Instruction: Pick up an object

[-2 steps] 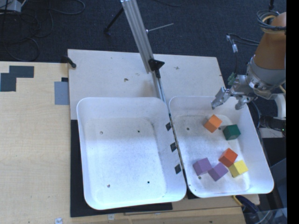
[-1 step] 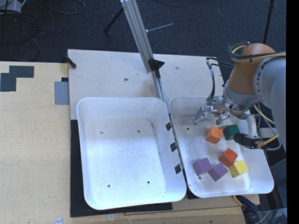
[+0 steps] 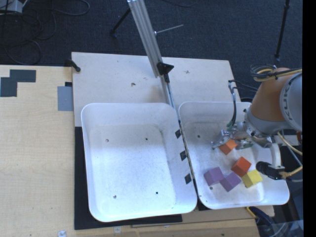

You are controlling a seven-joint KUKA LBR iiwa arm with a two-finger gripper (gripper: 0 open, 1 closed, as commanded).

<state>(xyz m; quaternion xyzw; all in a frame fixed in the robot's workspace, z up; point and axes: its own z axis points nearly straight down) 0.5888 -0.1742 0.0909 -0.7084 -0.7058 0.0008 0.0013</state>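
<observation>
My gripper [image 3: 231, 140] is down inside the right bin [image 3: 276, 197], at the end of the grey arm with the orange band [image 3: 269, 100]. A small orange block [image 3: 227, 147] lies right at the gripper's tip, partly covered by it. Toward the bin's front lie a red-orange cube [image 3: 241, 165], a yellow cube [image 3: 252, 178] and two purple blocks [image 3: 213, 175] [image 3: 230, 181], all apart from the gripper.
The left bin [image 3: 98, 132] stands beside the right one, with a row of black clips [image 3: 182, 155] along the shared wall. A slanted aluminium rail [image 3: 148, 38] rises behind the bins. Cables [image 3: 291, 154] hang off the arm at the right.
</observation>
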